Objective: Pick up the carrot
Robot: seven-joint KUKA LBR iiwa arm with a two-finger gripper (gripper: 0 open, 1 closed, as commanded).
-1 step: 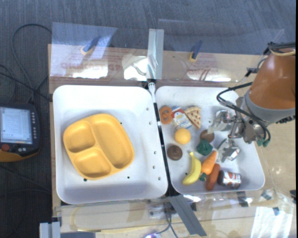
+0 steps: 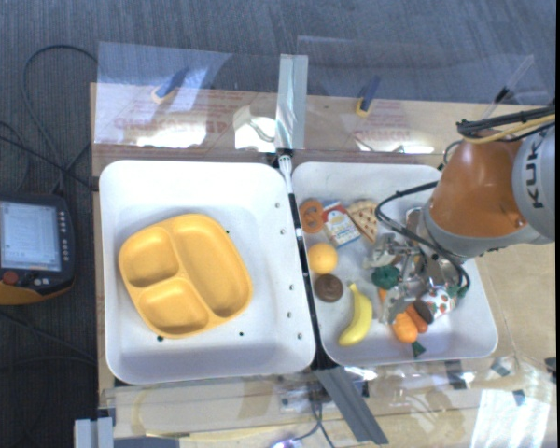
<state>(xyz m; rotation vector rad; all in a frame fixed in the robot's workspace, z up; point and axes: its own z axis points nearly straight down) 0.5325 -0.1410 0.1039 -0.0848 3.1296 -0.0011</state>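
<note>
1. Teach pendant (image 2: 23, 245) lies on the dark floor, well left of the left bin (image 2: 121, 343), screen up, cable looping away behind it.
2. Left bin holds a yellow divided tray (image 2: 184, 273), set at a slant near the bin's middle; three compartments visible.
3. Metal divider rail (image 2: 292, 101) stands at the far end of the seam where the left bin meets the right bin (image 2: 481, 339).
4. Inside the right bin, close to the wall shared with the left bin: a small orange-red round item (image 2: 312, 215) farthest back, an orange fruit (image 2: 323, 258) nearer the camera, then a dark brown round item (image 2: 329, 288).
5. A white packet (image 2: 339, 224) and a tan wedge-shaped item (image 2: 363, 218) lie just right of the orange-red item, toward the back of the right bin.
6. Banana (image 2: 357, 317) lies curved, just right of the brown item, toward the front of the right bin.
7. Carrot (image 2: 389, 297), orange with a green top, lies just right of the banana, near the middle of the right bin, under the gripper hardware.
8. Gripper (image 2: 413, 283) is low over the right bin's middle-right clutter, directly beside the carrot. Finger state: cannot tell, mechanism and items overlap.
9. A second orange item (image 2: 407, 328) with a green tip lies toward the right bin's front, just beyond the carrot.
10. Arm (image 2: 481, 194) with orange band enters over the right bin's right side.
</note>
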